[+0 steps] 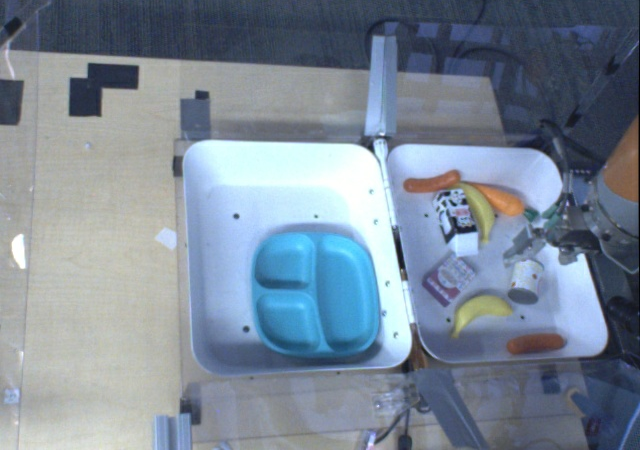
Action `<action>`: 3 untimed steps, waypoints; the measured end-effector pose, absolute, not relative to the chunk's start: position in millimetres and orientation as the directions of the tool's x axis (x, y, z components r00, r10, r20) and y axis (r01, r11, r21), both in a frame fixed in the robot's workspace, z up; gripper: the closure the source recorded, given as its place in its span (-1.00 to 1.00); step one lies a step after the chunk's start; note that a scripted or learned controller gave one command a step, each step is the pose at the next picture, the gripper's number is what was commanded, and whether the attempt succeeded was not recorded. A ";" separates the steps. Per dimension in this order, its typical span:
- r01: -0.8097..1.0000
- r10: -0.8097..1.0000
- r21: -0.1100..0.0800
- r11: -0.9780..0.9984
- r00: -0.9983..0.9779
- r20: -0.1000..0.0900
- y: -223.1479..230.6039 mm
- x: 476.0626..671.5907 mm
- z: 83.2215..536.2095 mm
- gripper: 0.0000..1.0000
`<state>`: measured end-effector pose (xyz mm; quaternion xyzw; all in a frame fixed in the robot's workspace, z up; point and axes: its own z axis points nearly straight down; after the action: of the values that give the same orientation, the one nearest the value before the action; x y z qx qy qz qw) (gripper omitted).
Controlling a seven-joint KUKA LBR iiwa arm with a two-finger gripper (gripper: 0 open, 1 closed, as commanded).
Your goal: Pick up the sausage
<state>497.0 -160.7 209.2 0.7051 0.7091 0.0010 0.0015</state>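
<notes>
One sausage (535, 343) lies near the claw (527, 244), apart from it.

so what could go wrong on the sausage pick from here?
1. Wrong target: the gripper hovers by the small can, while the sausage lies apart, lower in the right bin.
2. Wall clearance: the sausage lies close to the bin's near wall, so a finger may strike the rim.
3. Lookalikes: a similar reddish piece and a carrot sit at the bin's far end, and a banana lies close above the sausage.
</notes>
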 end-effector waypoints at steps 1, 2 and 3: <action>1.000 1.000 0.004 0.015 -0.015 -0.001 -184.7 598.0 190.8 -1.00; 0.999 1.000 0.030 0.029 -0.028 -0.007 -139.3 643.1 120.5 -1.00; 0.996 0.998 0.059 0.064 -0.064 -0.009 -159.2 604.8 110.6 -1.00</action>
<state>604.8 -159.2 110.6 0.6838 0.7291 0.0185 0.0236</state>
